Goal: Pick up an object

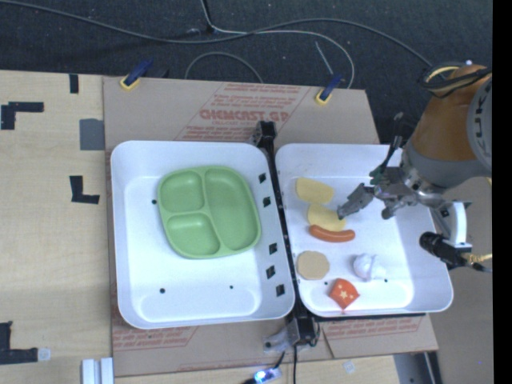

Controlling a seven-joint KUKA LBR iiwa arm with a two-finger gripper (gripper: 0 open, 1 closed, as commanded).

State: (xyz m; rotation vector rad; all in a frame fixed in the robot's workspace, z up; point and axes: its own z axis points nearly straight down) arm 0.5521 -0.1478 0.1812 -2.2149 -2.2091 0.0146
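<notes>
Over right white plastic bin, gripper hangs just beside pale yellow wedge-shaped food toy; jaws' opening cannot be told, nothing visibly held. Pick not yet done; grasp and lift remain.

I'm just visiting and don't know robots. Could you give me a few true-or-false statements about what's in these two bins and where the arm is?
1. The green divided plate lies in the left bin. True.
2. The hot dog lies on the green plate. False: it lies in the right bin, just below a yellow piece.
3. The gripper hangs over the right bin, near the yellow pieces. True.
4. The red piece sits at the far end of the right bin. False: it sits near the bin's front edge, beside the round tan cookie.
5. The gripper holds the small white object. False: that object lies on the bin floor, apart from the gripper.
</notes>
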